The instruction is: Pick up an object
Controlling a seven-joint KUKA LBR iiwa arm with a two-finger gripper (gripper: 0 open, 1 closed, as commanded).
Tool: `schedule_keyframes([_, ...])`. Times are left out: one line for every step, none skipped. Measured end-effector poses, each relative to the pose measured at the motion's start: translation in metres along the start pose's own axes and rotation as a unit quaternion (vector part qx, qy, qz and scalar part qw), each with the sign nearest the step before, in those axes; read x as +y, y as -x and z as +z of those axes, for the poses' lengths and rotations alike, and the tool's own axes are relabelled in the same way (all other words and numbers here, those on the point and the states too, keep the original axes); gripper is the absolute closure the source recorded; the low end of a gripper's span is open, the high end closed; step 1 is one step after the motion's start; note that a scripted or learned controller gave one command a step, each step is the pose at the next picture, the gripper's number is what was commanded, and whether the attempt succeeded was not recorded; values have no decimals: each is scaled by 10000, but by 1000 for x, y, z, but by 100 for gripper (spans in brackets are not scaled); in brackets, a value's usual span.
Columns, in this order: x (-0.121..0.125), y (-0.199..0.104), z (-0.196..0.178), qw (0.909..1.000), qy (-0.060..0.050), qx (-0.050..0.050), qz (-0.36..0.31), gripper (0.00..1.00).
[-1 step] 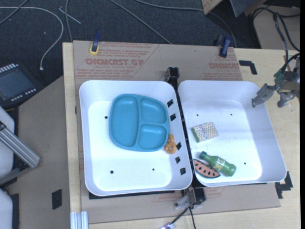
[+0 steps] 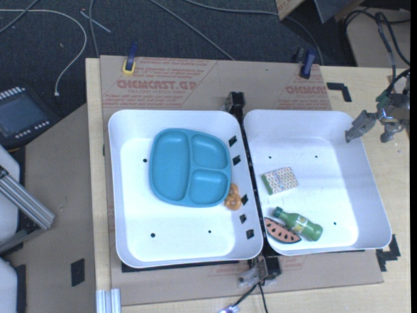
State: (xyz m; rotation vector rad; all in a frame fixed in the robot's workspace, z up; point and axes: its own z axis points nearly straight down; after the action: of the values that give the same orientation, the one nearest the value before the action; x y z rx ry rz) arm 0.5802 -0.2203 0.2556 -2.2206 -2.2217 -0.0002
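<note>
The right bin [image 2: 326,135] holds a small patterned packet [image 2: 280,180], a green bottle [image 2: 300,224] lying on its side, and a watermelon slice toy [image 2: 281,233] against the front wall. A small orange-brown item [image 2: 233,199] lies in the left bin [image 2: 130,175], touching the edge of a blue divided plate [image 2: 189,167]. My gripper [image 2: 374,129] hangs over the right bin's far right rim, well away from all the objects. It is open, with nothing between its fingers.
A black divider with clips [image 2: 241,168] runs between the two bins. Blue clamps [image 2: 307,62] hold the cardboard at the back of the bench. Cables trail across the dark floor beyond.
</note>
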Motion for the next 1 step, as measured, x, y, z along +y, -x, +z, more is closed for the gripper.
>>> schedule_keyframes([3, -1, 42, 10000, -22, 8, -1, 0])
